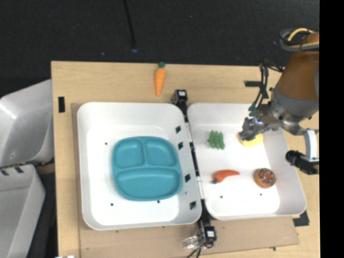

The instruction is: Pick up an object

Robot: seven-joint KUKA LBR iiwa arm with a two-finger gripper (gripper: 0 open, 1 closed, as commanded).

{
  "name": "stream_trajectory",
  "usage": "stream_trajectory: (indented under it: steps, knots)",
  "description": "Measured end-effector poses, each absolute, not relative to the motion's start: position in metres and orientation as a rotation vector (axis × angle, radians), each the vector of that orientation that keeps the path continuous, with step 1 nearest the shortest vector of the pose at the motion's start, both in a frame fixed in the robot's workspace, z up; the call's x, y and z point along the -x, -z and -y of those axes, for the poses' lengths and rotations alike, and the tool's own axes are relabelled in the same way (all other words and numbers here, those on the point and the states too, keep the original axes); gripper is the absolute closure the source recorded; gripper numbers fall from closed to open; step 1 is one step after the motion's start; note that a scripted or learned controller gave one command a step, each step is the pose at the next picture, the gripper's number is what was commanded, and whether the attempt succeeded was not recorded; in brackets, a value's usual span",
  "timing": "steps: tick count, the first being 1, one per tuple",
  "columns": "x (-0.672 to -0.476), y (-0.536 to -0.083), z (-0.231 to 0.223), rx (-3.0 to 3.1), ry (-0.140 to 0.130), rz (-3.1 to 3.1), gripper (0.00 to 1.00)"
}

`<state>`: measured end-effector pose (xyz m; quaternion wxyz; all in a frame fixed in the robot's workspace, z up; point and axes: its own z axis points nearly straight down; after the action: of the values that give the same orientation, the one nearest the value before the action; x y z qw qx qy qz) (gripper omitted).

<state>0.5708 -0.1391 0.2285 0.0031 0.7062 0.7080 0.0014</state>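
In the right bin (279, 198) lie a green broccoli-like toy (216, 139), a red chili pepper (225, 175), a brown round donut-like toy (264, 178) and a yellow object (251, 140). My gripper (250, 128) hangs right over the yellow object at the bin's back right, touching or nearly touching it. The gripper covers part of that object. The left bin (91, 160) holds a teal divided plate (147, 167).
An orange toy carrot (159, 79) lies on the wooden bench behind the bins. Black clips (180, 96) sit along the seam between the bins. A white shape (24, 128) stands to the left of the bench. The arm's orange band (299, 79) rises at the right.
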Motion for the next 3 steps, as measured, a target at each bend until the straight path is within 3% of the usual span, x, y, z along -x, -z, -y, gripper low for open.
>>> stream_trajectory:
  steps: [1,3]
  knots:
    - [-0.571,-0.219,0.14,-2.22,0.002,-2.221,1.0]
    - [-0.569,-0.207,0.037,-2.215,-0.001,-2.229,1.0]
